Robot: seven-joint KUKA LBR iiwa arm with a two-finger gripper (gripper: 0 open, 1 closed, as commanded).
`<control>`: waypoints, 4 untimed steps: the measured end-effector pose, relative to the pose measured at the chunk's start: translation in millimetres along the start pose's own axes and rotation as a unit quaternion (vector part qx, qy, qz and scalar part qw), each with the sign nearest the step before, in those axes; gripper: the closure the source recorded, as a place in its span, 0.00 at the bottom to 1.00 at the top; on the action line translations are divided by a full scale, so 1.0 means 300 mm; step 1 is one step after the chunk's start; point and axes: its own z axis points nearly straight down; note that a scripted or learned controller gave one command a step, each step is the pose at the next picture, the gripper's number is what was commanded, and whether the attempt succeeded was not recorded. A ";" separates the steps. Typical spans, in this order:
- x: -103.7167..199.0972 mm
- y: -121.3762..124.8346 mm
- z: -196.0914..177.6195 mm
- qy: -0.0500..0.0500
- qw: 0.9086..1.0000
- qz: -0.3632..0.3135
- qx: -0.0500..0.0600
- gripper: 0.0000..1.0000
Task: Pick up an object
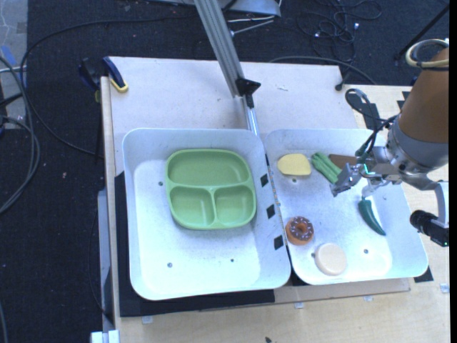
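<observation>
My gripper [357, 183] hangs low over the right bin [407, 263], near its middle right. Just below it lies a dark green curved pepper-like piece [372, 216]; I cannot tell whether they touch. A bundle of light green stalks [326, 166] lies just left of the gripper, with a brown piece [341, 160] beside it. Further left is a yellow lump [294, 165]. A chocolate doughnut [300, 229] and a cream round disc [330, 259] rest near the bin's front.
The left bin [143, 263] bears a green divided plate [211, 189]. A slanted metal pole [223, 41] rises behind the two bins. Bare white floor lies at the right bin's front right corner.
</observation>
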 end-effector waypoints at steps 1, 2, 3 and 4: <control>0.000 0.001 -0.002 0.000 1.000 0.000 -0.001 0.00; 0.017 0.003 0.146 0.000 1.000 0.001 0.001 0.00; 0.026 -0.014 0.358 0.000 1.000 0.001 0.002 0.00; 0.030 0.000 0.511 0.002 1.000 0.001 -0.005 0.00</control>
